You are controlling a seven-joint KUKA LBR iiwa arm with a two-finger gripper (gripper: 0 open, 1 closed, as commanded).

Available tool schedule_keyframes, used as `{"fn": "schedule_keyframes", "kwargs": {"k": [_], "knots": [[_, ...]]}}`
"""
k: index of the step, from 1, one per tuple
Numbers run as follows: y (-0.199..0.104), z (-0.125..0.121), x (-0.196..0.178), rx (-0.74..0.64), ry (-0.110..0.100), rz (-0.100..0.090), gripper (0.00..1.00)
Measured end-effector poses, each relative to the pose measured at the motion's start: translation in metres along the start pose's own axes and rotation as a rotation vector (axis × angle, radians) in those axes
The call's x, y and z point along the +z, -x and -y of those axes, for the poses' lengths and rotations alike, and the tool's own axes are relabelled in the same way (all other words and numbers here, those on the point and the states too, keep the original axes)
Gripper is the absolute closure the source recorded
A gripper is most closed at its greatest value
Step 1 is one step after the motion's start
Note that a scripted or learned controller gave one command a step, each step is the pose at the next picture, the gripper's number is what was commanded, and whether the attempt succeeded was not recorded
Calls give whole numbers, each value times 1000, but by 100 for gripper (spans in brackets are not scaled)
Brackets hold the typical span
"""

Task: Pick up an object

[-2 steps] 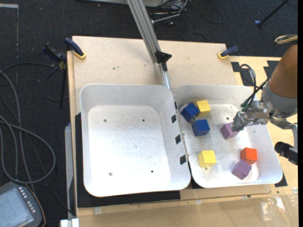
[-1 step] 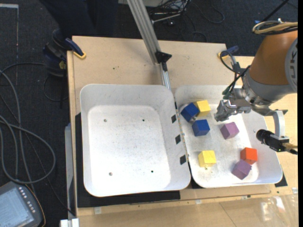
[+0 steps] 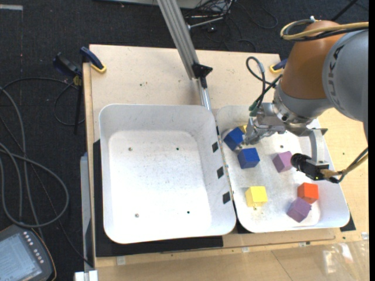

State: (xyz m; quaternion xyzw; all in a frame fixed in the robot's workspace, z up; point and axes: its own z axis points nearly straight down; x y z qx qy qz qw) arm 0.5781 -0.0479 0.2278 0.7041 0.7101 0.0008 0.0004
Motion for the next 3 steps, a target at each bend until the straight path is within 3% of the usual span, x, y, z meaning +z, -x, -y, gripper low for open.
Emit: {"fn": "schedule_keyframes", "kwargs": {"k": [1, 3], "knots": [[-43, -33, 8, 1, 1, 0, 100], [-123, -76, -11, 2, 3, -1, 100]]}}
